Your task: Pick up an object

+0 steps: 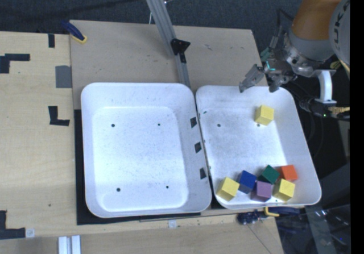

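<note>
Gripper (261, 78) hangs above the far rim of the right bin (301, 133), fingers spread apart with nothing between them. Reads as the approach step: no object picked, arm (315, 17) not yet committed to a target

Candidates, all in the right bin:
- lone yellow cube (264, 115), sitting by itself in the far half, near the gripper, just toward the camera from it, well apart from everything else
- cluster along the near wall: yellow cube at near left (228, 188), blue cube (247, 180), purple cube (263, 190), green cube (269, 174), orange cube (288, 173), another yellow cube (285, 189). These are touching or just beside each other, packed against the rim

Left bin (91, 133) holds nothing to grab

My call: the lone yellow cube is the easy one. Free space on all sides, so the fingers can straddle it without bumping neighbours. Next move needs the gripper shifted toward the camera over the cube, finger line squared to two opposite faces, then a straight descent to the bin floor before closing

Risk: cube looks slightly rotated relative to the bin walls, so a misaligned close could catch corners and spin it out. The cluster is worse: no finger clearance, and the near wall blocks one side
</note>
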You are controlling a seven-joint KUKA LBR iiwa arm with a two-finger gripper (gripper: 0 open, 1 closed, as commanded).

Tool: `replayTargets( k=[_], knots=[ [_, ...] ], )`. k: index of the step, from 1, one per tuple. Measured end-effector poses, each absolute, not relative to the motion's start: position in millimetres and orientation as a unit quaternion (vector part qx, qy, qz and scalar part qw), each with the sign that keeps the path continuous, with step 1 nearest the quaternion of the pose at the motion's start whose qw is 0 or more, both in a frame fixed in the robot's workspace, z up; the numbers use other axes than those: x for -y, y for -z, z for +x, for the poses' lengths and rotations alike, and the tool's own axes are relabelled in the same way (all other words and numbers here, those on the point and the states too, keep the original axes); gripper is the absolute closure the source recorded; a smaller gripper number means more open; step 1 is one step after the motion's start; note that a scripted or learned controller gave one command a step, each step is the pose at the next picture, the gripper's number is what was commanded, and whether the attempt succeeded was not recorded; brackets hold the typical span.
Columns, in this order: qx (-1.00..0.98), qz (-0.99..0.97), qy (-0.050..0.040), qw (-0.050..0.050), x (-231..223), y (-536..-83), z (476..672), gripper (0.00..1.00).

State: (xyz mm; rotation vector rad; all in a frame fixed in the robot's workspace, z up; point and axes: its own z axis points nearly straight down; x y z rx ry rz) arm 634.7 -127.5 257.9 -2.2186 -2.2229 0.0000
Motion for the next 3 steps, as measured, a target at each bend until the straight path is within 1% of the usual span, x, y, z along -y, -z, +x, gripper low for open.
replayTargets(
  k=[1, 2, 3],
  knots=[
    [0.708, -0.706, -0.0002, 0.000, 127.6, -257.9, 634.7, 0.00],
    [0.708, -0.706, -0.0023, 0.002, 120.9, -212.1, 633.6, 0.00],
    [0.708, -0.707, -0.0030, 0.003, 122.2, -147.6, 628.9, 0.00]
  ],
)
